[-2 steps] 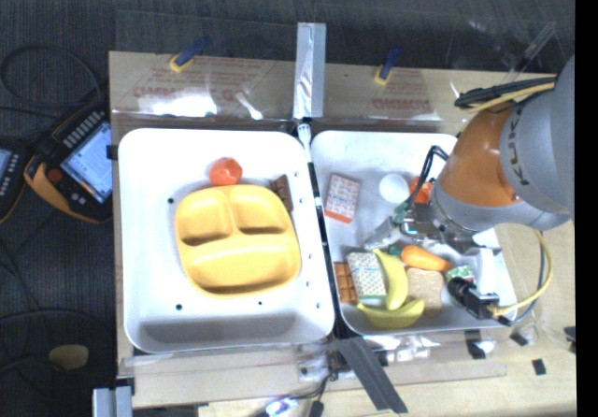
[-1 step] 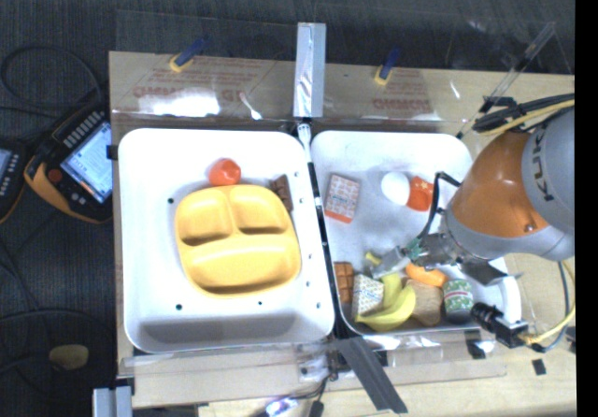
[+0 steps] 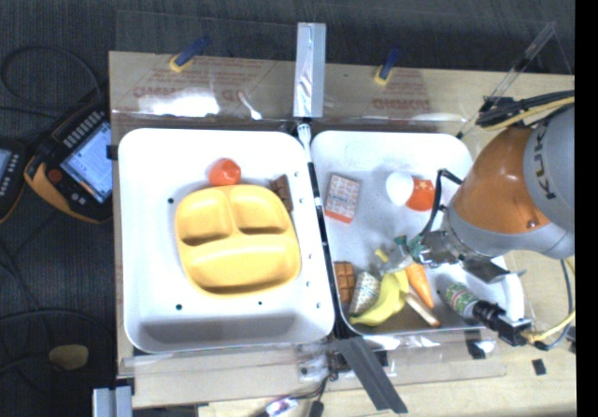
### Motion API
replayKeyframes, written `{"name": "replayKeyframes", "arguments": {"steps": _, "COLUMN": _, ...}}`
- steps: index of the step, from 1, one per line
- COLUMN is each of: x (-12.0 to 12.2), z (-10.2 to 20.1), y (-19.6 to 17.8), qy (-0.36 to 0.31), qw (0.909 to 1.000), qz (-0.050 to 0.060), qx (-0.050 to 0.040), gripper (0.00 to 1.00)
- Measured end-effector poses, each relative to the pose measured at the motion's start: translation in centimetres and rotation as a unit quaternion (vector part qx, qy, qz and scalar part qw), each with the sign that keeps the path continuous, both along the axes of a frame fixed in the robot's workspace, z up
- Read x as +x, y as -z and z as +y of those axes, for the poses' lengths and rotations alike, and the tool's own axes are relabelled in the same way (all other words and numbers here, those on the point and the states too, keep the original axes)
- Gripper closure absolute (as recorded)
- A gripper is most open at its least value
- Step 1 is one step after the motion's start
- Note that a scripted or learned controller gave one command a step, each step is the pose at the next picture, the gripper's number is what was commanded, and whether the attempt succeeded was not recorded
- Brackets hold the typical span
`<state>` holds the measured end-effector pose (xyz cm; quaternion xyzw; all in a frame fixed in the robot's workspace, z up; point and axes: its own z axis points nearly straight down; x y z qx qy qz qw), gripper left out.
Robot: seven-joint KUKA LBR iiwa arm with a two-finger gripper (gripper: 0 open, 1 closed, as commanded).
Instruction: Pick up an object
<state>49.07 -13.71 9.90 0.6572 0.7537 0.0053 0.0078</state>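
Note:
My gripper (image 3: 414,253) hangs low over the front part of the right bin (image 3: 374,155), under the arm's orange band (image 3: 495,186). Right below it lie an orange carrot (image 3: 421,286) and a yellow banana (image 3: 381,305), crowded together. A brown waffle-like piece (image 3: 344,280) sits to their left. A small green bottle (image 3: 464,301) lies to the right of the carrot. Further back in the same bin are a patterned card (image 3: 342,197) and a white and orange cup-like object (image 3: 409,191).
The left bin (image 3: 140,247) holds a yellow divided tray (image 3: 237,237), a red-orange ball (image 3: 224,172) behind it, and a dark brown piece (image 3: 282,189) at its right corner. A raised rim (image 3: 314,209) divides the two bins.

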Motion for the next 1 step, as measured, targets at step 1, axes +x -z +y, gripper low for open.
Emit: {"name": "replayKeyframes", "arguments": {"steps": 1, "x": 0.46, "z": 5.68, "y": -11.86, "qy": -0.038, "qw": 0.9992, "qz": 0.011, "qx": 0.0008, "gripper": 1.00}}
